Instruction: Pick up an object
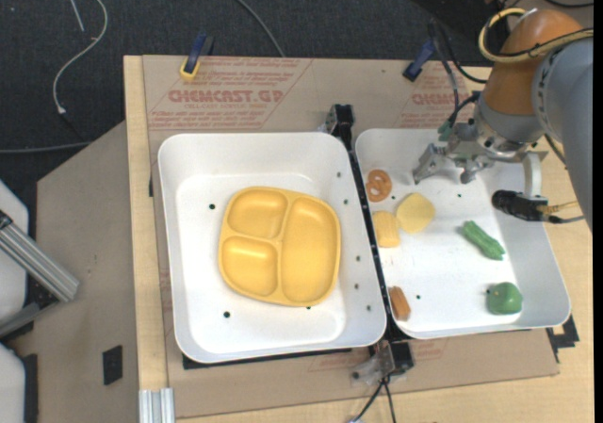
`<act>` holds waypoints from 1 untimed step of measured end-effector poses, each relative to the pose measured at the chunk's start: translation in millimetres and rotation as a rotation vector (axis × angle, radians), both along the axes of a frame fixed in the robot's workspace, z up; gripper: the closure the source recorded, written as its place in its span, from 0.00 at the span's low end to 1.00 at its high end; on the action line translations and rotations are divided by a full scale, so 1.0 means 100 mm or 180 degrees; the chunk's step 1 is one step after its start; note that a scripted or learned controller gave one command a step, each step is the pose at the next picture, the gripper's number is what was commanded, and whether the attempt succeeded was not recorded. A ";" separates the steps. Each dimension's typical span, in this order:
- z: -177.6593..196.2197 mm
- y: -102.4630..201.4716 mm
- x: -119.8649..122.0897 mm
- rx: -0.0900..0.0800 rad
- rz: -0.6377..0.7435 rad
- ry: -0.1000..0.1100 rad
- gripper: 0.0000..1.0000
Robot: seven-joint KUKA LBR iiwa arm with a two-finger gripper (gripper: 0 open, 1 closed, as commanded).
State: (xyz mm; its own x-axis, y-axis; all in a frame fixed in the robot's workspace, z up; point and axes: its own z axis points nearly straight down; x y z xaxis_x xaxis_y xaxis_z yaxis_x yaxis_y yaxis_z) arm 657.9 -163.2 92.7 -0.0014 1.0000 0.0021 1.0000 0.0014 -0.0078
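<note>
I see my arm [556, 73] reaching in from the right, its grey body bent downward, the orange band [523, 58] just above the wrist. The gripper [443, 167] hangs low at the wrist's end, pointing down and toward the left, with nothing visible between its fingers.
</note>
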 end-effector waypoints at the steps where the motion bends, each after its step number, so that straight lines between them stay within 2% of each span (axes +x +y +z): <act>1: 0.17 0.00 0.03 -0.0006 0.0005 -0.0031 1.00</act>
